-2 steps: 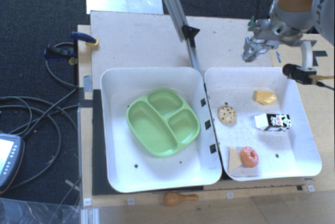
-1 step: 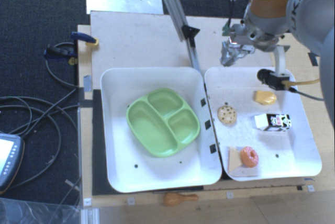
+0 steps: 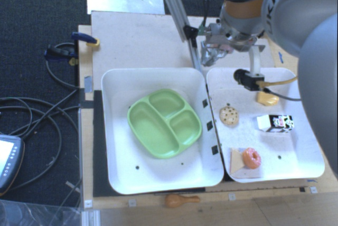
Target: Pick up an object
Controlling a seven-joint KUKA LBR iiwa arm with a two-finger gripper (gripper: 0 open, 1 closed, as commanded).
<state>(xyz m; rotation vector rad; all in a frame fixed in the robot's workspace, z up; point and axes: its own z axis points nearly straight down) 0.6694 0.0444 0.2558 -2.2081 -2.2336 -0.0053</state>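
Doughnut, pink, lies at five o'clock in the right bin, handiest for picking; cookie and milk carton sit beyond. Farthest, the gripper hovers at twelve o'clock over the bins' divide; its grip cannot be told.

Arm cut off by top and right edges, covering right bin's far right rim. Hand blurred, finger state unreadable. Yellow item partly under black part. Tablet cropped at left edge.
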